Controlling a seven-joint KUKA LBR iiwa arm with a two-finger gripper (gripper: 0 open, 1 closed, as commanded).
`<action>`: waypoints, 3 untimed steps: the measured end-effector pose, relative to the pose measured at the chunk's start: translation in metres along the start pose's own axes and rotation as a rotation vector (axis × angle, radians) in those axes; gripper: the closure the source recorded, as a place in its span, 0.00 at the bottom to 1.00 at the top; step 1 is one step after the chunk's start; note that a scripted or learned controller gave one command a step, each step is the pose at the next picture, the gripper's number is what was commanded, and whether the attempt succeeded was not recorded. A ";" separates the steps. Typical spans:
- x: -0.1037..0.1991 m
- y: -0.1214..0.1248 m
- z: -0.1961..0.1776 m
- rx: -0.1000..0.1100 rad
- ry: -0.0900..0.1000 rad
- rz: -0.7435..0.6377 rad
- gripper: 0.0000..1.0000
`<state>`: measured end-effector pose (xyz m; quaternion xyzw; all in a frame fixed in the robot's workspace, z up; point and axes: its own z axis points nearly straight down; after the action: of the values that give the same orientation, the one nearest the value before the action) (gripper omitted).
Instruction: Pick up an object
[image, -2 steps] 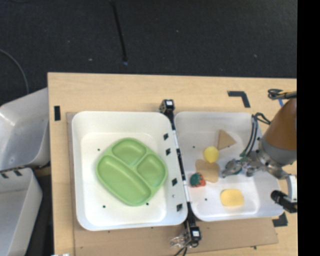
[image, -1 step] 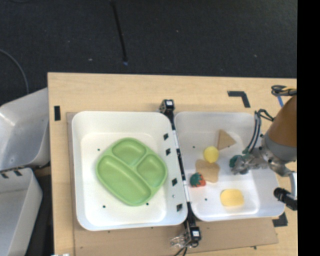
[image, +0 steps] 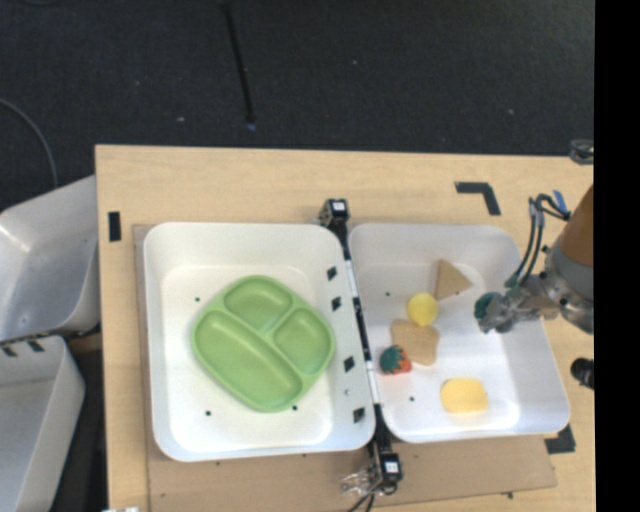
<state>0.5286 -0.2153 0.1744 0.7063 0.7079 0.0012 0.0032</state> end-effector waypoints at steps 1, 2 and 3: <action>-0.008 0.001 -0.063 -0.002 -0.002 -0.001 1.00; -0.009 0.002 -0.077 0.002 0.000 -0.003 1.00; 0.043 0.020 -0.087 0.001 0.002 -0.006 1.00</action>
<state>0.5475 -0.1725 0.2609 0.7043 0.7099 0.0015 0.0019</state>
